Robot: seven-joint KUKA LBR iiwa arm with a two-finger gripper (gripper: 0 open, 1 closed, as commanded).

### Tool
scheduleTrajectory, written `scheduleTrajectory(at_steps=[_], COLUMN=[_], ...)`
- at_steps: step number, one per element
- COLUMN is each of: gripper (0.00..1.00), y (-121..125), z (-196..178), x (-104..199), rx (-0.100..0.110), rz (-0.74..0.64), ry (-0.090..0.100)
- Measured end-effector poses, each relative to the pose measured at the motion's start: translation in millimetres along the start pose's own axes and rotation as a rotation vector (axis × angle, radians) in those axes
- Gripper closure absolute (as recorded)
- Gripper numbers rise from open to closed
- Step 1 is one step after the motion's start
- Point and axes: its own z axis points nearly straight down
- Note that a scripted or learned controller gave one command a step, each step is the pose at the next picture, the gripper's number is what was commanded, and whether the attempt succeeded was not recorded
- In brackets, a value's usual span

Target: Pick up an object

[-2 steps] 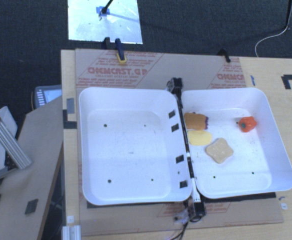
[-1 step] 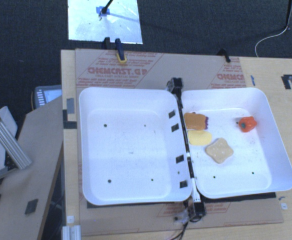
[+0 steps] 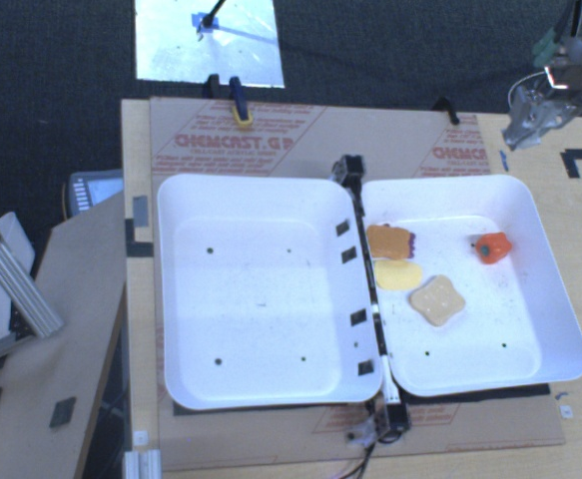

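Gripper [image 3: 526, 128] is seen above the right bin's [image 3: 530, 362] far corner; finger state cannot be told; tomato [image 3: 491, 247] lies inside.

Brown board [image 3: 300, 133] lying under two white bins, shiny metal sheet [image 3: 209, 26] sitting beyond its far edge, aluminium rail [image 3: 11, 272] leaning at the bench's left edge

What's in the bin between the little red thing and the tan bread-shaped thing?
Nothing. In the camera view, the stretch of white bin floor between the red thing and the tan bread-shaped thing is bare.
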Motion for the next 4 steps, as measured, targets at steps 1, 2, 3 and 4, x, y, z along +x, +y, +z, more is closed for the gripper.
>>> scheduleTrajectory(at_steps=[1,2,3,4], gripper=[1.00,1.00,1.00,1.00], y=[22.3,20.6,46.5,112.5], z=[45.1,27.4,20.6,55.1], x=[86.3,133.0,215.7,284.6], rx=[0.006,0.001,0.002,0.001], rz=[0.002,0.005,0.003,0.006], ry=[0.001,0.000,0.002,0.000])
